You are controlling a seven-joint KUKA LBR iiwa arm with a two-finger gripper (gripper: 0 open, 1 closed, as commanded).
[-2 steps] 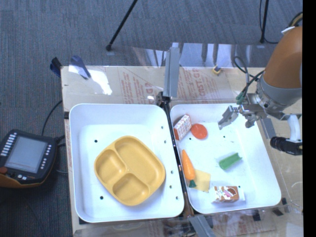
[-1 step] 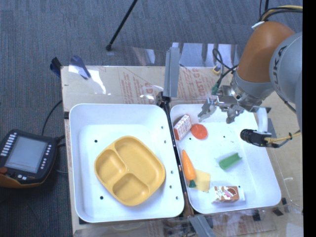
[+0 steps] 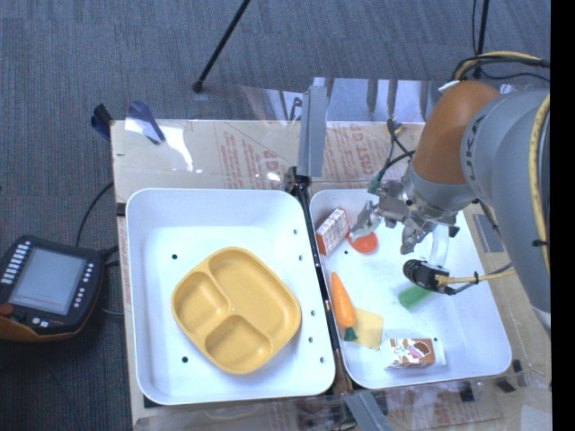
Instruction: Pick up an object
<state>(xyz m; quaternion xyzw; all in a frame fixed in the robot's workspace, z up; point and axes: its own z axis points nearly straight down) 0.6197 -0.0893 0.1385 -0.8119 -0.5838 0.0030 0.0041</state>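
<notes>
My gripper hangs low over the back of the right bin, its fingers spread open with bare bin floor between them. A small red round object lies just below the left finger, outside the gap. A red and white carton leans against the bin's left wall. Toward the front lie an orange carrot, a yellow wedge, a green piece and a wrapped snack packet. Nothing is held.
The left bin holds a yellow divided plate. A black cable fitting dangles from the wrist just above the green piece. A teach pendant lies on the floor at far left.
</notes>
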